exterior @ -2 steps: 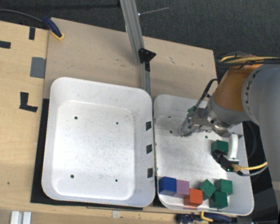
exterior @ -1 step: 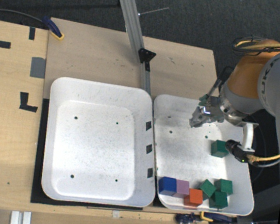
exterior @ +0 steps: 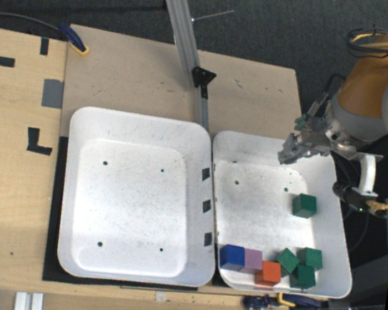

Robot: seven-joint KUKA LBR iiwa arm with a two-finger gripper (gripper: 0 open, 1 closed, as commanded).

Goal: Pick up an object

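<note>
My gripper (exterior: 287,154) hangs over the far edge of the right bin (exterior: 252,152), with nothing visible between its fingers. A lone green block (exterior: 304,205) lies below it toward the right wall. Along the near edge of that bin sit a blue block (exterior: 232,257), a lilac block (exterior: 253,259), an orange block (exterior: 270,272) and a cluster of three green blocks (exterior: 299,265). The gripper is well above and apart from all of them.
The left bin (exterior: 129,199) lies beside the right one, their rims touching in the middle. A grey metal pole (exterior: 187,34) slants in from the top to the bins' far junction. The arm's orange band (exterior: 367,83) is at the upper right.
</note>
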